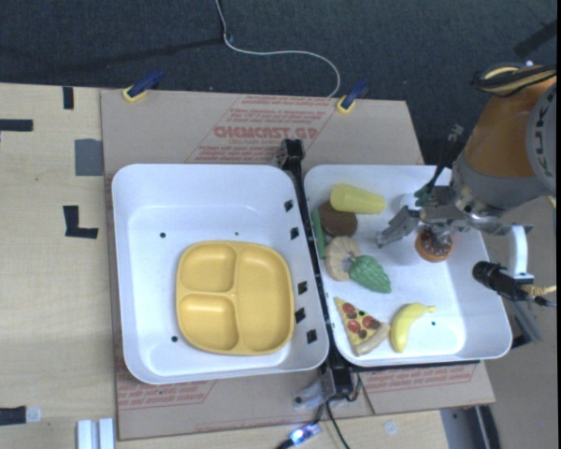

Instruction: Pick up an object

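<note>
Two bins, yellow tray left (three compartments), toy food right

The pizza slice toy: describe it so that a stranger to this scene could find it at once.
Look in the right bin of the two white bins, along its near edge. The pizza slice lies in the near left corner, beside the small banana. It is the one flat triangle there, tan crust with red and dark toppings, while its neighbours are rounded.

Pale yellow three-part plastic plate in a glossy white left bin. In the white right bin: bright yellow banana, dark green leafy toy, red-dotted tan pizza slice.
</note>
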Controlling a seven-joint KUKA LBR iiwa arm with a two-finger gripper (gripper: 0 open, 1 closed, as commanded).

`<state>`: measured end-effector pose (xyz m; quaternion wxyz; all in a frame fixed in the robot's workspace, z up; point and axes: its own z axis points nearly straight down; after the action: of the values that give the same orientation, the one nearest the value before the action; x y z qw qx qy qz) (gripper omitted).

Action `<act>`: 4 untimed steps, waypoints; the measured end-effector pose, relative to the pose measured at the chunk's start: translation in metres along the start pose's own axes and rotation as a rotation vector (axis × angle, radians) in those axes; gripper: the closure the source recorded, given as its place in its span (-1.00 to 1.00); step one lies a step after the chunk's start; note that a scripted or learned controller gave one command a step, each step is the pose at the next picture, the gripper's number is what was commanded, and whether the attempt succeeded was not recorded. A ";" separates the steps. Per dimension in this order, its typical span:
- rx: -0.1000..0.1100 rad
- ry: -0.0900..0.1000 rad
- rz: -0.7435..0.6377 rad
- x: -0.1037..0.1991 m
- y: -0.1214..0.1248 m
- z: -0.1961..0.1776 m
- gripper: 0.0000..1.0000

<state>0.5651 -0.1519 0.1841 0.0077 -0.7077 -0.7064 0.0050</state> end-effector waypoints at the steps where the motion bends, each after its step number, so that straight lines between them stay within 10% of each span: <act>1: -0.011 -0.002 -0.003 0.000 0.003 -0.006 -1.00; 3: -0.018 -0.002 -0.005 0.004 0.005 0.098 -1.00; 4: -0.029 -0.018 -0.003 -0.003 0.006 0.086 1.00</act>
<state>0.5700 -0.1541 0.0977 -0.0090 -0.7065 -0.7076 0.0009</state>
